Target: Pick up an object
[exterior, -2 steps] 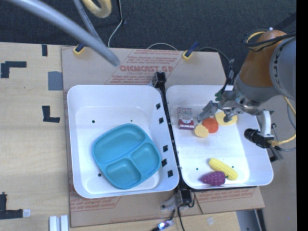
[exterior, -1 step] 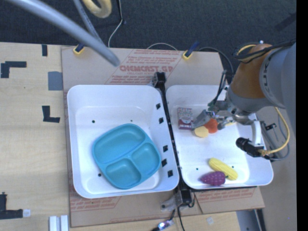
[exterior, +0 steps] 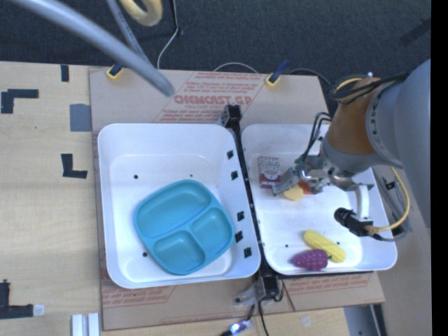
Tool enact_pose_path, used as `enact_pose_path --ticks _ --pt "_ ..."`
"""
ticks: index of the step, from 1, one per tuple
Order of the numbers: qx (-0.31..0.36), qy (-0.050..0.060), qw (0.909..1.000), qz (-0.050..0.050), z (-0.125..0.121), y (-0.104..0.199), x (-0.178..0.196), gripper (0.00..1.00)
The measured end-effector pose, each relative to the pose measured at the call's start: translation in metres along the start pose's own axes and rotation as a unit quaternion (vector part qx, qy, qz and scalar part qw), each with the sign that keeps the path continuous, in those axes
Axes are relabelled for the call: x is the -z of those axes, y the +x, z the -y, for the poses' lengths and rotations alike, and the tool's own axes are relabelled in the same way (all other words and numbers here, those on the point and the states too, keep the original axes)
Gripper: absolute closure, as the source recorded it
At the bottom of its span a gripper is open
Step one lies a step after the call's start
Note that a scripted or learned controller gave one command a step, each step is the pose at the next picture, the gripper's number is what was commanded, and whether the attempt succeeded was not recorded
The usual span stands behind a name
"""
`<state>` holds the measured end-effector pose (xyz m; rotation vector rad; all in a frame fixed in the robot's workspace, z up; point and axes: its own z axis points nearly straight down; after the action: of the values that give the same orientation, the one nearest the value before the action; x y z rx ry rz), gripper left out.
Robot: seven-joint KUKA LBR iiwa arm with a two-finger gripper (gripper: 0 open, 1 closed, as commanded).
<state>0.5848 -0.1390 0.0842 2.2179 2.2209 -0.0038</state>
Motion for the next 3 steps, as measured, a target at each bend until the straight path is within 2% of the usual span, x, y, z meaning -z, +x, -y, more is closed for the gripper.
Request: enact_pose_path --ticks 1,3 --pt "0.001 -0.002 1.0 0.0 -0.002 0.0 0.013 1.0" --pt "0.0 -0.001 1.0 -0.002 -0.013 0.001 0.102 1.0"
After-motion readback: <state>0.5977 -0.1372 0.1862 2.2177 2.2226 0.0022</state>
